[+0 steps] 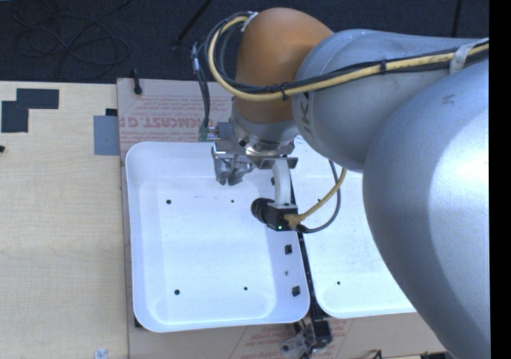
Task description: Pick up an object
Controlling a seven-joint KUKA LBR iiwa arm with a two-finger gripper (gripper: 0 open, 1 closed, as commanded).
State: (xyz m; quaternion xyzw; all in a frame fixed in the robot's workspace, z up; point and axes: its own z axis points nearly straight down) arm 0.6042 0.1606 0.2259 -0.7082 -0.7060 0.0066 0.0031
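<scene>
My gripper point(229, 175) hangs over the far edge of the left white bin point(152, 190), near that bin's back wall. Its short grey fingers stand close together and I see nothing between them. The orange band point(275, 58) and the big grey arm point(415, 158) rise behind it and to the right. The arm hides most of the right bin point(351, 286).
A black cable fitting point(267, 212) with a yellow hose hangs over the divider between the bins. Small dark holes dot the left bin's floor. Brown cardboard point(160, 114) lies behind the bins and the wooden bench point(56, 230) spreads to the left.
</scene>
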